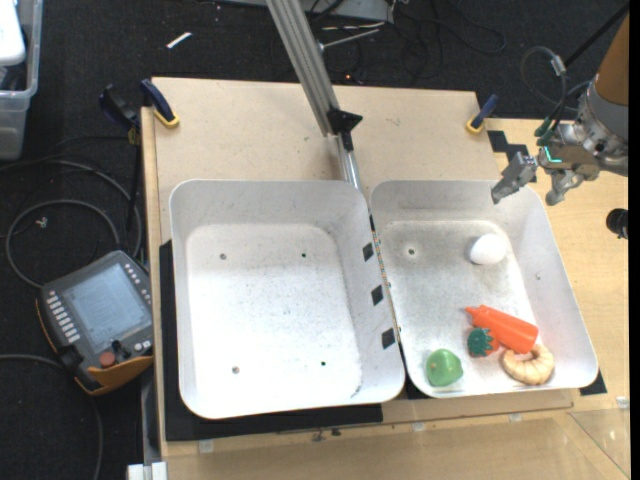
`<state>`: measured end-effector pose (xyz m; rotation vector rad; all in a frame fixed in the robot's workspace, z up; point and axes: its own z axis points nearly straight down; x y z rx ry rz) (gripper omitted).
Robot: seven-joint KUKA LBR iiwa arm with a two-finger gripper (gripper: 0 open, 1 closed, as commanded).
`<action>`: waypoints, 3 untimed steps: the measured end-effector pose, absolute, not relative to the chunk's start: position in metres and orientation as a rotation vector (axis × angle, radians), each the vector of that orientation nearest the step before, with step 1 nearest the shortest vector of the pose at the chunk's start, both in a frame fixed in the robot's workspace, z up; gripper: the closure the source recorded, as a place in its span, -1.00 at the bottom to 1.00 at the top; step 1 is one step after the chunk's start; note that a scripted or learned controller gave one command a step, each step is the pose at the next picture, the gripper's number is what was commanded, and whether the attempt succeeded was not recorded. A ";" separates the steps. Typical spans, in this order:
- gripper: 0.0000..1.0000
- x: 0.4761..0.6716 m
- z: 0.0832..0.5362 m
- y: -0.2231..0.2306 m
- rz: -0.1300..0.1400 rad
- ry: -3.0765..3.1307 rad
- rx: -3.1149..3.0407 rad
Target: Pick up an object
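Camera view is showing the arm reaching in from the right, with the hand (533,180) hanging over the upper right corner of the right bin (440,203), its two fingers spread apart and nothing between them. One finger is pointing down over the bin's rim; the other is sitting just outside it.

No single target is named, so any of the items in the right bin is serving. A white egg-like ball (488,250) is lying nearest the hand, alone on bare bin floor. Toward the near right corner, an orange toy carrot (503,324), a small dark green piece (481,343) and a tan ring-shaped toy (529,366) are crowding together, touching or nearly so; a green round toy (444,367) is resting apart from them. The left bin (265,298) is sitting beside, across the divider.

Judging from this, the white ball is looking like the easiest pick: the hand should be centring above it, straddling its widest part, and descending fully before closing, since a round smooth shape is likely to squirt out of a shallow pinch.
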<state>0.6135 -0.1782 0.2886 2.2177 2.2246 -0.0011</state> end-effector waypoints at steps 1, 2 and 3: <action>-1.00 0.612 0.224 -0.180 -0.006 2.224 2.226; -1.00 0.618 0.178 -0.180 -0.005 2.224 2.224; -1.00 0.624 0.129 -0.189 0.000 2.220 2.222</action>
